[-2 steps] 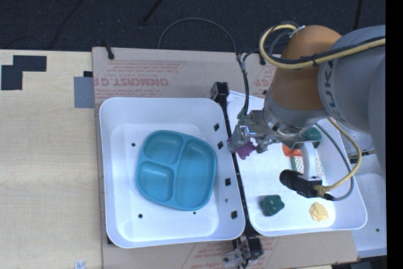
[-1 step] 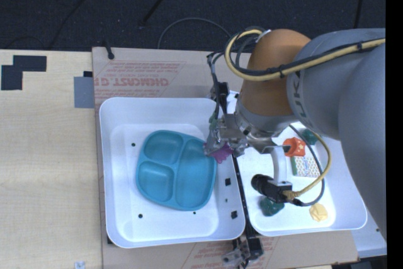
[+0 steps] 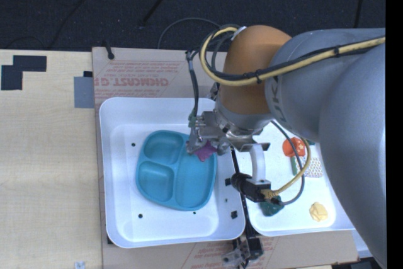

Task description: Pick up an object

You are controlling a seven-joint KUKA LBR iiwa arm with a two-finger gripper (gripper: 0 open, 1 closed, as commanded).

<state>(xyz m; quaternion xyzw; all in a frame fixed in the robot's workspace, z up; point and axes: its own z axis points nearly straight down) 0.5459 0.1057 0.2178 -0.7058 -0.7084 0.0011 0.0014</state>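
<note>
A blue divided plate (image 3: 173, 170) lies in the left white bin (image 3: 119, 211). My gripper (image 3: 203, 138) hangs low over the plate's upper right rim. A small magenta thing (image 3: 203, 154) shows right under the gripper, touching or just above the plate's edge; whether it is gripped I cannot tell. The grey arm with its orange band (image 3: 252, 72) covers much of the right bin.
In the right bin (image 3: 296, 227) lie an orange-red thing (image 3: 293, 148), a yellow thing (image 3: 318, 211), a small green thing (image 3: 272, 208) and a speckled pale thing (image 3: 313, 167). A cardboard sheet (image 3: 138, 75) lies under the bins' far edge.
</note>
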